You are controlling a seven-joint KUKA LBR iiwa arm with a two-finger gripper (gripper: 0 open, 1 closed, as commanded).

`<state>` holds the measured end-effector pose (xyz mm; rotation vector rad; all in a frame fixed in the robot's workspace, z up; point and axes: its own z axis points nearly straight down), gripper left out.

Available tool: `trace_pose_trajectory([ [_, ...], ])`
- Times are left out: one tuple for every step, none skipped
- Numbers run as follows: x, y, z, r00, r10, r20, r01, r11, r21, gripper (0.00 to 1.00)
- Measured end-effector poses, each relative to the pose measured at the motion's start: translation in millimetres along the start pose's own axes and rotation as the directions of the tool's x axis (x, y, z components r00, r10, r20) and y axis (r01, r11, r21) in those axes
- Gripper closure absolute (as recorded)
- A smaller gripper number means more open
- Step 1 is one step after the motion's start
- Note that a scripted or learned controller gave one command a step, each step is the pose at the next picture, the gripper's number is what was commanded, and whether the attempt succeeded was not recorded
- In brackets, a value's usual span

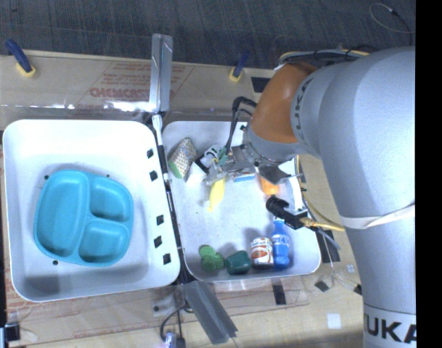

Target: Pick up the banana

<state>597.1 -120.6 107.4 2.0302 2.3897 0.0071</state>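
The small yellow toy banana [216, 193] is lying near the middle of the frame, in the upper half of the right-hand shallow white bin [194, 256], looking light, smooth and a little slippery, so taking it across its narrow middle is probably the safest hold. It is showing as a short, slightly curved yellow piece, tilting with its upper end toward the two-finger gripper [224, 164], which is hanging just above it. How that gripper is set is something I cannot tell.
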Motion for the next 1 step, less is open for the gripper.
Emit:
trace_pose_trajectory([
  [69.5,13.7,-123.1,0.988,0.154,-0.001,-0.154,0.988,0.010,1.00],
])
